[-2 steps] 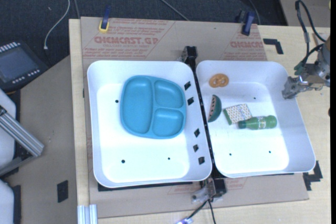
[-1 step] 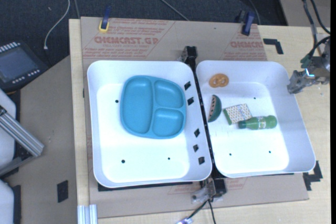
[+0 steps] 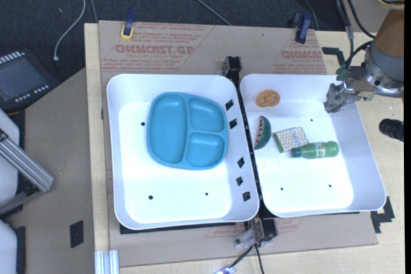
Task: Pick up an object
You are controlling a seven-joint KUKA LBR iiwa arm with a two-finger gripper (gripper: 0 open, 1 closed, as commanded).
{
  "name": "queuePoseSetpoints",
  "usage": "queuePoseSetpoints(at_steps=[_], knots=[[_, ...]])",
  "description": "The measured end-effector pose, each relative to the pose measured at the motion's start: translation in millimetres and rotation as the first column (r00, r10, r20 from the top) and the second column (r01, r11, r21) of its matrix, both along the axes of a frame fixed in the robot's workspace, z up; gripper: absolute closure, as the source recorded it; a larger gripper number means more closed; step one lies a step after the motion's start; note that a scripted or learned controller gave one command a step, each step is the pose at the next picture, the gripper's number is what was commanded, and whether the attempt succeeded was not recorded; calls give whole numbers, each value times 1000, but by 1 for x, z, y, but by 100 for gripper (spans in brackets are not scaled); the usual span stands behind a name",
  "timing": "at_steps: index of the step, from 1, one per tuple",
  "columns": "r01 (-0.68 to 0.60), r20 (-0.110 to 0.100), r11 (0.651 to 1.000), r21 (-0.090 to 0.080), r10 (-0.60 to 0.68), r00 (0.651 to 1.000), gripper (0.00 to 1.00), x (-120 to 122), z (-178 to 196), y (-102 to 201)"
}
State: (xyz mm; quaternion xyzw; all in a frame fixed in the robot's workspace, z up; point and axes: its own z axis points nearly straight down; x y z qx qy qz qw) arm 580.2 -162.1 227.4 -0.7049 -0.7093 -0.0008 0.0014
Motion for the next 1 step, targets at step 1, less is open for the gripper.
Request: queuePoseSetpoints(at_steps=[1], knots=[[-1,0,1000,1,1,1000,100,11,-2,64]])
